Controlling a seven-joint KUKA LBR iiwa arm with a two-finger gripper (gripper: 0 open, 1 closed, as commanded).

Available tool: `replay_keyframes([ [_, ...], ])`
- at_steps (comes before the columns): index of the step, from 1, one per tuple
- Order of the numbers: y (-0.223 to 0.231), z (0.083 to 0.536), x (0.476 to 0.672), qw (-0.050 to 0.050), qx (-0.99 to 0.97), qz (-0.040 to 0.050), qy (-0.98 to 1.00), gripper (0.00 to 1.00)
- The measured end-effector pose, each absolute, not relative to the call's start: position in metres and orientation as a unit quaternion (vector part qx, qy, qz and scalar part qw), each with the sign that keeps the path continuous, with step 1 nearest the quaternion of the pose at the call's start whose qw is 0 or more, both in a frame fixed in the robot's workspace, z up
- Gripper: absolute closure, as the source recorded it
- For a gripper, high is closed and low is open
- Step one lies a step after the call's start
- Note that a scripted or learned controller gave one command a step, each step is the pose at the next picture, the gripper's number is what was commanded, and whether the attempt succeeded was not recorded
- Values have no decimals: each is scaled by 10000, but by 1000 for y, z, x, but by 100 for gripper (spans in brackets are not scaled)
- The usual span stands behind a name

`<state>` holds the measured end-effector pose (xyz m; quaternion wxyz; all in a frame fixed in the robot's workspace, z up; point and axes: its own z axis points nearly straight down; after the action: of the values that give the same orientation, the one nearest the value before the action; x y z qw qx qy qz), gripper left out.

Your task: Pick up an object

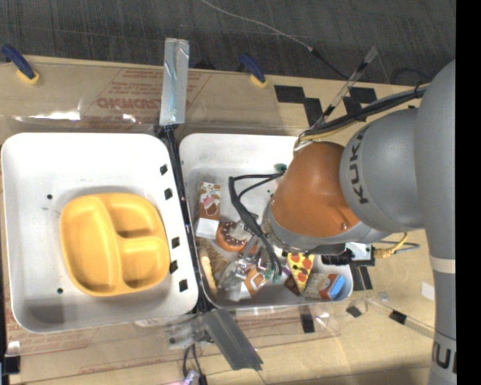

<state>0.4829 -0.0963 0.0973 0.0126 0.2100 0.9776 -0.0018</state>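
- Looming closest to the lens, the grey arm (401, 167) with its orange band (313, 191) is reaching in from three o'clock and hanging over the right bin (224, 147).
- Beneath the wrist, the gripper (260, 259) is sitting low among a heap of small objects (236, 251) crowding the bin's six o'clock end; whether the claw is apart or together I cannot tell (cables and the wrist are masking it).
- Candidates for picking are lying all around it: a printed packet (209, 199) at eleven o'clock of the heap and a red-and-yellow piece (301, 268) at four o'clock.
- At nine o'clock, the left bin (32, 159) is holding a yellow divided tray (112, 241), well apart from the arm.
- Judging by the pose, the arm is descending or settling for a grasp; nothing is visibly held, so the next move is calling for closing on one item and lifting straight up.
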Motion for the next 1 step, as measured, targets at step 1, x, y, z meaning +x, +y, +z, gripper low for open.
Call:
replay_keyframes([
  [1,-134,92,477,18,621,-3,9981,0],
])
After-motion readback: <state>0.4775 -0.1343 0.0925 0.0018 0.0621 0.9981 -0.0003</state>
